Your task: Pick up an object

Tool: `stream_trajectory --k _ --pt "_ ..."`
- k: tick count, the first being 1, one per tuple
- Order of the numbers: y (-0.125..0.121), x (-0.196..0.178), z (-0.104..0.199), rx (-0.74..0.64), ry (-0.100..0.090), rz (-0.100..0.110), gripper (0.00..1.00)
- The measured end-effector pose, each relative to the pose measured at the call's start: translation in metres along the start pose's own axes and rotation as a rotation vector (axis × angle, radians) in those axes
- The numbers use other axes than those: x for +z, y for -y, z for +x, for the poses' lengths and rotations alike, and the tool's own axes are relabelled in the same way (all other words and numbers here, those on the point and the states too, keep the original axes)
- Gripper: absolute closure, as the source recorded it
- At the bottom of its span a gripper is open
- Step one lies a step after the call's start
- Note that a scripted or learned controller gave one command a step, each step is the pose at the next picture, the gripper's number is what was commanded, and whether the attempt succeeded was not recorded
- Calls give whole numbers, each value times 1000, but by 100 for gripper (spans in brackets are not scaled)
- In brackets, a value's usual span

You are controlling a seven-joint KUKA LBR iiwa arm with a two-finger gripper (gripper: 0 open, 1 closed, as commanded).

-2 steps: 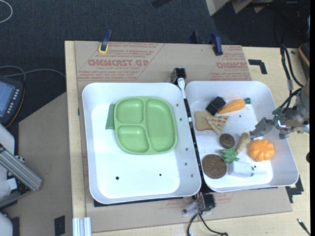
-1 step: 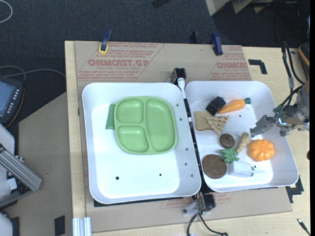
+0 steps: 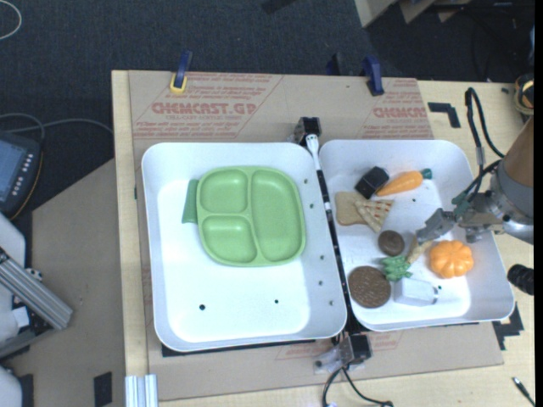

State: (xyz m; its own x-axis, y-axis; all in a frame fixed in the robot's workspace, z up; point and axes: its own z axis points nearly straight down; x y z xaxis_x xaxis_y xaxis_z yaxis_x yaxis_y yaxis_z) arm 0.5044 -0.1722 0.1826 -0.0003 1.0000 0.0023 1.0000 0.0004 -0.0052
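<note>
The right bin [image 3: 450, 155] holds several toy foods. An orange carrot [image 3: 400, 182] lies beside a black block [image 3: 371, 181] at the back. A tan cracker wedge [image 3: 358, 211] sits left of centre. Nearer the front are a small brown round piece [image 3: 391, 242], a large brown cookie [image 3: 370, 286], a green leafy piece [image 3: 395, 268], a pale clear object [image 3: 417, 292] and an orange pumpkin [image 3: 450, 259]. My gripper [image 3: 455, 225] hangs over the right side of this bin, just behind and above the pumpkin. Nothing shows in its grasp.
The left bin [image 3: 170, 261] carries a green divided plate [image 3: 251, 214] on a green mat. A raised seam with a black clip [image 3: 310, 129] separates the two bins. Cables run along the bench's right edge near the arm [image 3: 519, 185].
</note>
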Motion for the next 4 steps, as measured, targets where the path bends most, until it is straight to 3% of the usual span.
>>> stream_trajectory --k 1,2,3,4 --pt "2 62 -2 1 0 -1 0" --pt "-2 74 0 -4 1 -17 0" --pt "-1 66 -1 -1 4 -16 100" --pt "-5 23 -5 0 5 -10 100"
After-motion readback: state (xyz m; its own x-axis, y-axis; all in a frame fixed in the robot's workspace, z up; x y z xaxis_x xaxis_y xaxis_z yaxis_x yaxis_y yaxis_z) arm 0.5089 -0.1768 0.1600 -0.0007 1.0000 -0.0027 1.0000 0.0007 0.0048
